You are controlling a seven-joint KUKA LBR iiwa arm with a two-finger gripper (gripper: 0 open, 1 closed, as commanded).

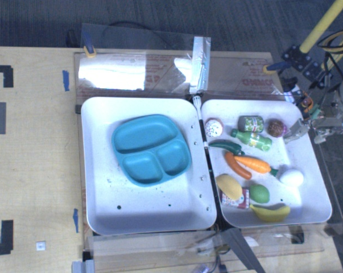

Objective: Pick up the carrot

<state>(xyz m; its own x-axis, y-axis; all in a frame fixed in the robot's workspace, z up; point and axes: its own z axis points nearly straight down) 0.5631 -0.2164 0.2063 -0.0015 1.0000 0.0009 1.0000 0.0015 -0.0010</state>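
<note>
- Crowding is the big worry here, imo. The carrot (254, 164) sits mid-right of the frame in the right bin (316, 169), and it's touching or nearly touching a reddish sausage-looking thing (237, 166) on its lower-left side. Fingers coming down there could easily pinch both, or shove one aside and get neither.
- A dark green pepper or chili (227, 147) lies just above-left of the carrot's tip, so a grab at that end might catch it instead.
- The white egg (291, 178) sits right by the carrot's leafy end, toward the lower right. A sloppy approach from that side would probably knock it rolling.
- The carrot looks smooth and tapered, plastic-toy style, so I'd guess it slips out if squeezed near the thin end. Going across the fat middle seems safer.
- The gripper (299, 128) is at the upper-right corner of the right bin, well apart from the carrot, near a dark red ball-ish item (276, 128). Can't tell if it's spread or pressed together, too small and blurry.
- Looks-wise: bright orange, lying flat, slanted from upper left down to lower right, with a little green stub at the right end.
- The left bin (97, 169) just has a blue divided plate (152, 148), not in the way.
</note>
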